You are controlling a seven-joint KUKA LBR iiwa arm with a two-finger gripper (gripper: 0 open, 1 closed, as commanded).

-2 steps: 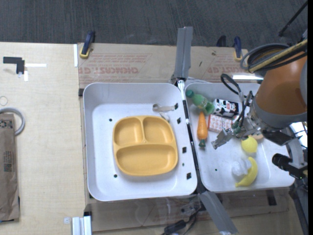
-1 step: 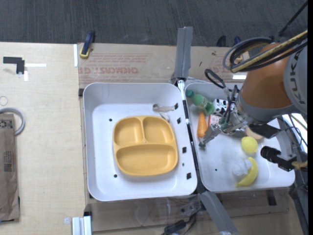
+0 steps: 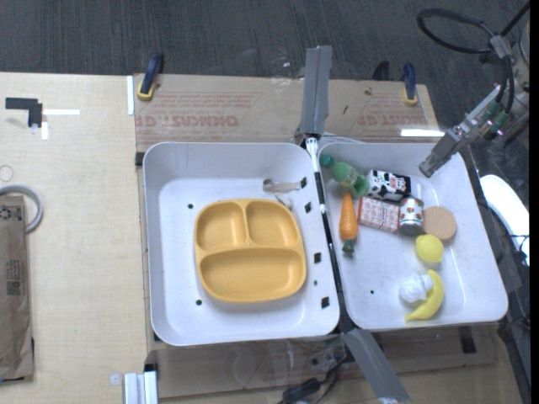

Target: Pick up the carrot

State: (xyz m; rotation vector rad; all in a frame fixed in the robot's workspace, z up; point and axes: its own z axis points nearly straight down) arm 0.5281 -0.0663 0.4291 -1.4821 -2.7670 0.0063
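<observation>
Orange carrot (image 3: 347, 219) lies beside a red-and-white carton (image 3: 380, 215), below a green bottle (image 3: 344, 175); end effector (image 3: 428, 167) state unclear.

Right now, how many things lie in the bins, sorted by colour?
Yellow: 3, namely plate, lemon, banana
Orange: 1, the carrot
Green: 1, bottle
Tan: 1, round piece
White: 1, small lump
Printed packs and can: 3
Total: 10

Glossy white plastic bins (image 3: 160, 251), matt yellow plastic plate (image 3: 250, 251), brown printed cardboard (image 3: 219, 112), pale wood bench (image 3: 67, 225)
</observation>
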